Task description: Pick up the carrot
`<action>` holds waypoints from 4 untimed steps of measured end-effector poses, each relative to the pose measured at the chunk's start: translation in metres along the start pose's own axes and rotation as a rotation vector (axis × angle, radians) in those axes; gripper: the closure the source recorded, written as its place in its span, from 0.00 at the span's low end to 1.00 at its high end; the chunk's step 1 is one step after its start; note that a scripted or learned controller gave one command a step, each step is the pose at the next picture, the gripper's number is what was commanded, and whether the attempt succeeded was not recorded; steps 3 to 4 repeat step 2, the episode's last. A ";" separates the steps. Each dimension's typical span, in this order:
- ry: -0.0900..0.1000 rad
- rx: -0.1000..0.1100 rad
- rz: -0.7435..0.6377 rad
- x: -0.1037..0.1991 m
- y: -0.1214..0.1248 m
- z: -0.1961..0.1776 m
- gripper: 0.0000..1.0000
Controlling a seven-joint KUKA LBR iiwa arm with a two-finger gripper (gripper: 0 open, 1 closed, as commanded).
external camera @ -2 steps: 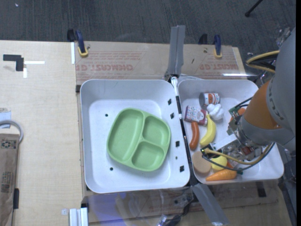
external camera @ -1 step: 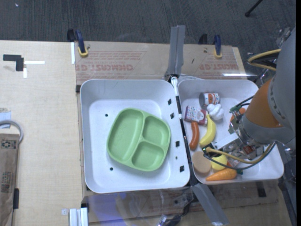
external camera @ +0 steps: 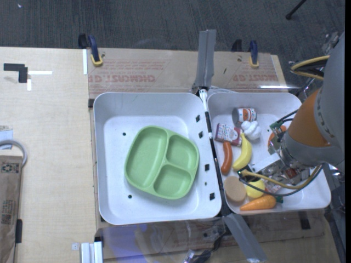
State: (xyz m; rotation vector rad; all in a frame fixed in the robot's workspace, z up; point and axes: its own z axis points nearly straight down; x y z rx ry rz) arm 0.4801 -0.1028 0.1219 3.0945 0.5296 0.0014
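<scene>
While I watch from my remote seat, these are my notes.

Carrot: the carrot [external camera: 258,203] lies flat in the right bin [external camera: 317,200], close to its near wall, just right of a round tan piece [external camera: 235,190] and just below a yellow lemon-like piece [external camera: 255,188].

Long axis: it runs roughly left to right across the view, slightly tilted, with the fat end toward the right and the narrow tip toward the left, by the tan piece.

Arm: the grey arm [external camera: 329,108] with its orange band comes in from the right and sits low over the right bin.

Gripper: the gripper [external camera: 277,175] is buried in cables and metal parts just above and right of the carrot; I cannot tell how its fingers stand, and I see nothing held.

Step in hand: as I judge it, the approach to the carrot, with no grasp made yet.

Doing it well: I would bring the tool over the carrot's thick middle, turn the wrist so the closing direction crosses the long axis, then descend straight.

Risk: the lemon-like piece and the bin wall crowd both sides, so a finger may land on a neighbour.

Neighbours: a banana [external camera: 243,154] and a sausage [external camera: 227,158] lie further up the bin.

Left bin: the left bin [external camera: 109,147] holds a green divided plate [external camera: 162,162].
</scene>
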 end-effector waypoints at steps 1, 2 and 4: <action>-0.003 0.002 -0.002 0.000 0.001 -0.008 1.00; 0.000 0.004 -0.448 0.007 0.004 0.030 1.00; 0.000 0.004 -0.448 0.007 0.004 0.030 1.00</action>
